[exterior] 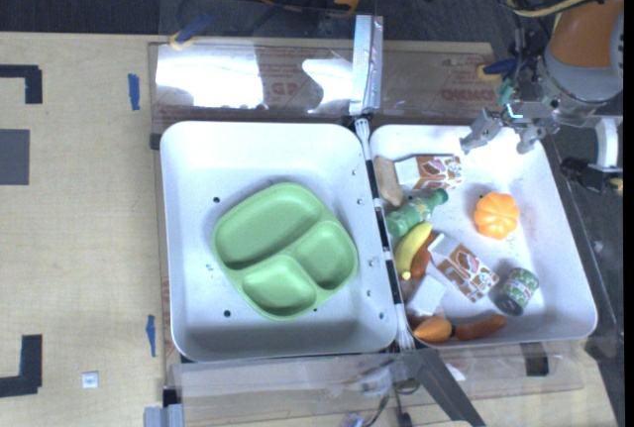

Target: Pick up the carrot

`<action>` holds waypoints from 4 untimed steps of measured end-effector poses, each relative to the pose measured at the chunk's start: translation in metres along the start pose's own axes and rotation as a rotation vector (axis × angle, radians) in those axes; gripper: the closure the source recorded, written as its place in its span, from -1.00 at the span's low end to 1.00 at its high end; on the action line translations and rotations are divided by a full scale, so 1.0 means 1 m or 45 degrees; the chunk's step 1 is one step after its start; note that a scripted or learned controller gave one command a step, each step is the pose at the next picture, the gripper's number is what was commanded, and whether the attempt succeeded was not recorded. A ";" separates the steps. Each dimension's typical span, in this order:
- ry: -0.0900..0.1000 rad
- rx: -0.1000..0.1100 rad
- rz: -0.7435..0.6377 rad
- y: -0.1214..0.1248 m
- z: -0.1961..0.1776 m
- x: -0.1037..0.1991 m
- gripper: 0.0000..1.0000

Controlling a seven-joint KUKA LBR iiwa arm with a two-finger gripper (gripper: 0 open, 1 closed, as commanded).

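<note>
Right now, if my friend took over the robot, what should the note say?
Gripper: open and holding nothing, over the far edge of the right bin.
Carrot: I think it is the orange piece lying at the near edge of the right bin, beside a reddish sausage-like piece. It is far from the gripper.
Nearby: orange pumpkin, banana, small can.
Left bin: holds a green divided plate.
Done: nothing yet.
Left: move across the bin, come down, close on the carrot, lift.
</note>
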State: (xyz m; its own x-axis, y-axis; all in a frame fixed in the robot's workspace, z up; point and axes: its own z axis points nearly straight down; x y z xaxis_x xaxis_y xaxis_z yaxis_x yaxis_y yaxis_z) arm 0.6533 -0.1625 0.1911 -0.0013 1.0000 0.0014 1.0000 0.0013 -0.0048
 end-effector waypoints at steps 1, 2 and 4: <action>0.000 0.001 0.086 -0.040 -0.052 0.040 -1.00; 0.000 0.001 0.253 -0.067 -0.006 0.000 -1.00; 0.000 0.000 0.195 -0.060 0.087 -0.026 1.00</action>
State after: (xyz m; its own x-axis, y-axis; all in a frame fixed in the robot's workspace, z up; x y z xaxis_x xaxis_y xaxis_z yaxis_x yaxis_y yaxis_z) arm 0.5930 -0.1888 0.1046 0.1510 0.9885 0.0004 0.9885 -0.1509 -0.0047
